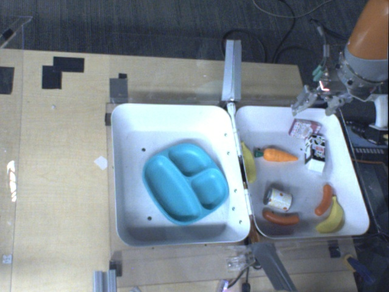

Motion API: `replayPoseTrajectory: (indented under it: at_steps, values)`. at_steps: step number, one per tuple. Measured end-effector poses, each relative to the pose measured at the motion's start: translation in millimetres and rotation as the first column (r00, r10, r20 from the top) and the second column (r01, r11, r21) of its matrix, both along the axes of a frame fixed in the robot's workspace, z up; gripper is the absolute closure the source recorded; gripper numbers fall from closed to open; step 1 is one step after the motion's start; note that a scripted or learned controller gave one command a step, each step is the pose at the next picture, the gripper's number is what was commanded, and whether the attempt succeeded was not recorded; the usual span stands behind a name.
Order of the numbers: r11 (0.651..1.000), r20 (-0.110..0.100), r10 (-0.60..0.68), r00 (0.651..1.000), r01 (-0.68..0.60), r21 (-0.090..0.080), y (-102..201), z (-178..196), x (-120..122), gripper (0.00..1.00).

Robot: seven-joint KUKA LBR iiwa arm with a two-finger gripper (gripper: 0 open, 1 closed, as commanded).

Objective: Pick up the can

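Where it lies on its side in the right bin [358,224], can [278,198] white with a dark open end turned left. Well apart from pincer [317,99], which hovers over bin's far rim, fingers spread wide, nothing between them. Red sausage [281,218] touching can in front; carrot [280,156] and small printed box [316,148] between can and pincer; yellow banana [331,216] rightward.
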State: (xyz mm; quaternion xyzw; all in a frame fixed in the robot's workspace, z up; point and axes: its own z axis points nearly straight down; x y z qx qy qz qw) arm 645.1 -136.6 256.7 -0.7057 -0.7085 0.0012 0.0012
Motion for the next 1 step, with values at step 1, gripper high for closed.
replayPoseTrajectory:
  at_steps: [1]
  values:
    - [0.979,-0.002,-0.205,0.979,0.205,0.000,4.5,-101.7,-52.6,0.00]
